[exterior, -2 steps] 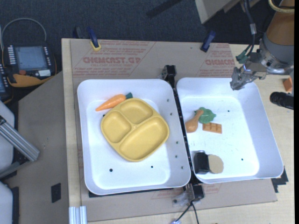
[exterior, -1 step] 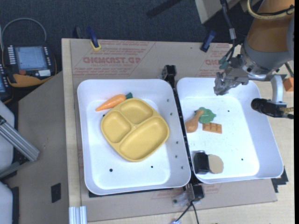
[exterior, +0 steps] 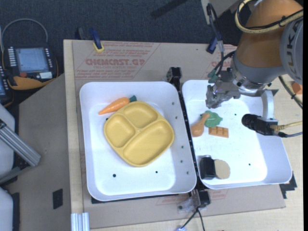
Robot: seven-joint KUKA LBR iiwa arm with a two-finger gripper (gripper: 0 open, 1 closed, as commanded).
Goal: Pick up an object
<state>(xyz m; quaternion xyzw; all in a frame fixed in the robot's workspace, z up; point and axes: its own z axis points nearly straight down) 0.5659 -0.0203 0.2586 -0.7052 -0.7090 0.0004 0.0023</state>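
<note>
Two bins: one carrot (exterior: 114, 105) beside the yellow plate (exterior: 139, 134), pointing left, slightly downward; gripper (exterior: 217, 99) jaws' state I cannot tell.

The arm (exterior: 264, 37) is grey with an orange band, and its pincer (exterior: 217, 96) is grey metal. Just below the pincer lie a green piece (exterior: 212, 120), a tan drumstick (exterior: 199, 125) and an orange wedge (exterior: 219, 132). Farther below sit a black block (exterior: 208, 167) and a beige disc (exterior: 222, 169) in the white bin (exterior: 269, 170). Well to the pincer's left, in the other white bin (exterior: 96, 129), lie a yellow plate (exterior: 138, 134) and an orange carrot (exterior: 114, 105) with a green top. The surface (exterior: 125, 64) is light brown with red lettering.
</note>
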